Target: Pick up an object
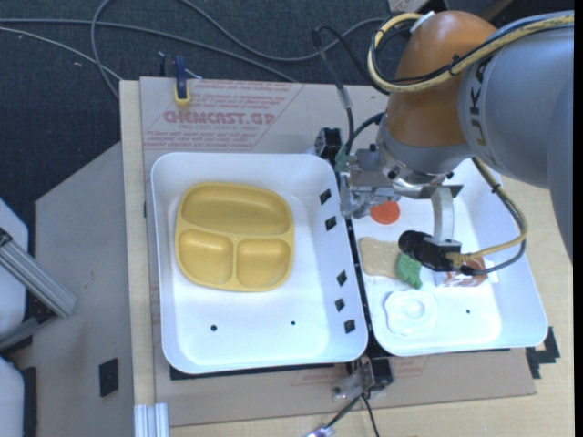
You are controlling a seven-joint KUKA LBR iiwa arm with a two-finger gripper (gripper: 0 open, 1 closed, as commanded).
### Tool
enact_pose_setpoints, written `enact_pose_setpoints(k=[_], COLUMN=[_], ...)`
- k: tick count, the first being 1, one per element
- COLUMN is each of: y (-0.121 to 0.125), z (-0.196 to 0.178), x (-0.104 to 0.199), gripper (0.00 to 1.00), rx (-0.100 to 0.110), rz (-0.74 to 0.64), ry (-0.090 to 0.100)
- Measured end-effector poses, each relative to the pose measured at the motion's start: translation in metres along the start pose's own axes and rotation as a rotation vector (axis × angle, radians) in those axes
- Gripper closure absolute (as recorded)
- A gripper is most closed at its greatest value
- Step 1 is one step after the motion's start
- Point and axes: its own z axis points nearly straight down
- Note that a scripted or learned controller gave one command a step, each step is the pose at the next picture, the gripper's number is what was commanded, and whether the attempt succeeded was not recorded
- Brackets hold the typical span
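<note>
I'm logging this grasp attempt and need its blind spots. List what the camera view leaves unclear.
- Orange round piece: partly under the gripper in the camera view, so its full shape is hidden.
- Right bin: its far end is covered by the arm.
- Tan flat piece: its right edge is covered by the green piece.
- Reddish striped piece: too small and blurred to identify.

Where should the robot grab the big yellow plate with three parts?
Probably at its raised rim, coming straight down from above. The yellow three-compartment plastic plate lies flat in the left white bin and looks too wide to span whole, so pinching the thin rim, inside and outside, suits it best.
</note>
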Motion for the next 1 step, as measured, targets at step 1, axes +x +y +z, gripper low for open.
enact_pose_setpoints(k=[1], y=[-0.018], z=[-0.003], x=[0.047], gripper=[1.0], rx=[0.003], rz=[0.0], ry=[0.0])
